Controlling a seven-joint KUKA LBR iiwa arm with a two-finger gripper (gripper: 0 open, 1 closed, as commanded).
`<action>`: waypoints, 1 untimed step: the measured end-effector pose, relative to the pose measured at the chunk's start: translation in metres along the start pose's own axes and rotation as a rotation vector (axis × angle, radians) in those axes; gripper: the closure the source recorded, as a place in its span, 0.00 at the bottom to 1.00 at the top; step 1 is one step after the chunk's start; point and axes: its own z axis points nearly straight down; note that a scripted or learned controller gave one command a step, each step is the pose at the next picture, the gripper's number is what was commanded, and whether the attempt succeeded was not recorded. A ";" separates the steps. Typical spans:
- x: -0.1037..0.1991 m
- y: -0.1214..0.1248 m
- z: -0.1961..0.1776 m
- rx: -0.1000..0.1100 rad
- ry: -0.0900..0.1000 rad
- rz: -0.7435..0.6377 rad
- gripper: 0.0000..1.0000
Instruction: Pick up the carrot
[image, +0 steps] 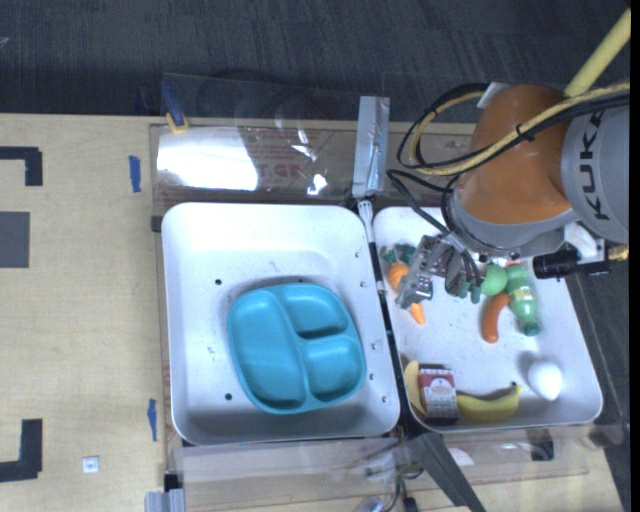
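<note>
The carrot (399, 273) lies in the right bin (585, 385) near its left wall. Its green top points to the back and its orange tip toward the front. My gripper (424, 280) is low over the carrot's middle and hides part of it, so orange shows on both sides of the gripper. The grey arm with the orange band reaches in from the upper right.
Also in the right bin are an orange sausage-shaped piece (492, 320), a green vegetable (522, 303), a white egg (545, 380), a banana (485, 403) and a small red box (437, 390). The left bin (190, 250) holds a blue divided plate (297, 345).
</note>
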 end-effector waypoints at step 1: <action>0.004 0.059 -0.062 -0.001 -0.002 0.012 1.00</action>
